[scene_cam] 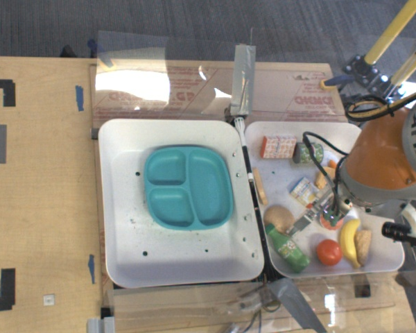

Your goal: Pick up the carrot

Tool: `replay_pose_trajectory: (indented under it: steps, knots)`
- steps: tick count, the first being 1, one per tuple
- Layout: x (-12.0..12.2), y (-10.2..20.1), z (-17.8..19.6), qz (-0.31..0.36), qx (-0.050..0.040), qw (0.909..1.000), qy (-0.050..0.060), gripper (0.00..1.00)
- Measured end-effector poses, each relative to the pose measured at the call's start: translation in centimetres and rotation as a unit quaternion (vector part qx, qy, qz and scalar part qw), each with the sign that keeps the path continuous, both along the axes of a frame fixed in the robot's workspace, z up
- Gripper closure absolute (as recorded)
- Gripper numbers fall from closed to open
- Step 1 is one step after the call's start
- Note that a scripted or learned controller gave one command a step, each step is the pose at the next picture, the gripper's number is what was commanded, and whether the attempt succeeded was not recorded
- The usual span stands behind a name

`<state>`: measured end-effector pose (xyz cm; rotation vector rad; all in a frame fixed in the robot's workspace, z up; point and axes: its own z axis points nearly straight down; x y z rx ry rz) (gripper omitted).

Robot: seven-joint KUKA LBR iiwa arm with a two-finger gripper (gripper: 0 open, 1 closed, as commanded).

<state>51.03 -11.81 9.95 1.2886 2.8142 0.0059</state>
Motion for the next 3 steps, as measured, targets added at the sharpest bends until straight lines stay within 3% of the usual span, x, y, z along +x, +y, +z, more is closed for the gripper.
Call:
replay_pose_trajectory:
  steps: [1, 2, 3]
  knots:
    - [6.6, -2.2, -0.3, -0.026, 0.0075, 0.9995, 0.018, 0.0]
    - [1.0, -0.6, -1.2, 0.051, 0.0059, 0.9985, 0.018, 0.0]
    - [-2.9, -5.0, -1.2, -0.11, 0.0095, 0.9938, 0.019, 0.0]
